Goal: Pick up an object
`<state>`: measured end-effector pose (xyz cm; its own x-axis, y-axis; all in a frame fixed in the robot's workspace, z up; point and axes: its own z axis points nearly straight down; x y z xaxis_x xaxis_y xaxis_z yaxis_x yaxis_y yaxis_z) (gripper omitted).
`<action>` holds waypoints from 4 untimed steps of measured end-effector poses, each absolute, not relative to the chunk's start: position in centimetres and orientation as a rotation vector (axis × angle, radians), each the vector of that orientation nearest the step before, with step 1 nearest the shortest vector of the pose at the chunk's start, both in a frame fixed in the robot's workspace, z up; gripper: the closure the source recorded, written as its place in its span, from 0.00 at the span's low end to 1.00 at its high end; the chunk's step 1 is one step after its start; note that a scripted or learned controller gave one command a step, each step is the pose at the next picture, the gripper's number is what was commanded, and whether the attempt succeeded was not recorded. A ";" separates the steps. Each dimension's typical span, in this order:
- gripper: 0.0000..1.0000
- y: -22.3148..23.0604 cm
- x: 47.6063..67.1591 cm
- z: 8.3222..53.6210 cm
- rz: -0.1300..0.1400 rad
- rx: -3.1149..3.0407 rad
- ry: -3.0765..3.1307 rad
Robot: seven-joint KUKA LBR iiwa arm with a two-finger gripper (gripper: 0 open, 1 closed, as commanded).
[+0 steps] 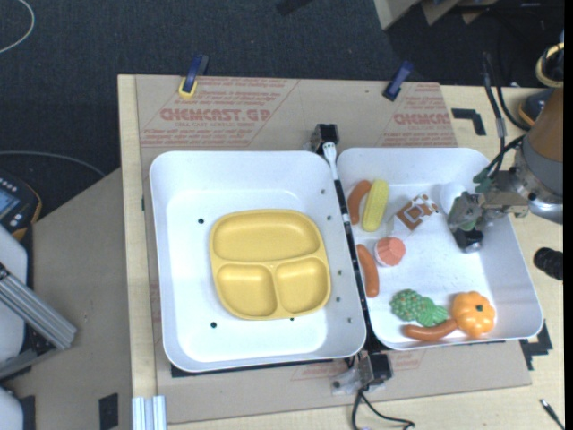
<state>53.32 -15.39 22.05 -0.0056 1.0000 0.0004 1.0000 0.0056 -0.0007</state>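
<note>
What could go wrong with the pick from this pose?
1. The claw sits over bare bin floor in the right bin, apart from every toy; closing here likely grabs nothing.
2. The sausage, broccoli and pumpkin touch, so a grasp there may jostle neighbours.
3. The corn lies against a carrot near the bin wall.

You look down from a single fixed camera set above the bench (269, 106), tilted at a slant so the far edge sits toward the top of the frame. Both white bins fit whole in view: the left bin (179, 240) near centre, the right bin (510, 267) toward the right side. The arm (546, 150) enters from your right. Dark floor (134, 16) fills the upper frame.
</note>
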 end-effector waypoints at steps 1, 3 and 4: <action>1.00 -11.0 55.8 20.9 0.001 -2.214 -2.228; 1.00 -0.8 60.1 21.1 -0.002 -2.212 -2.229; 1.00 1.7 62.4 21.3 0.000 -2.216 -2.227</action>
<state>62.35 1.71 21.33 -0.0047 1.0000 0.0000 1.0000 0.0047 0.0001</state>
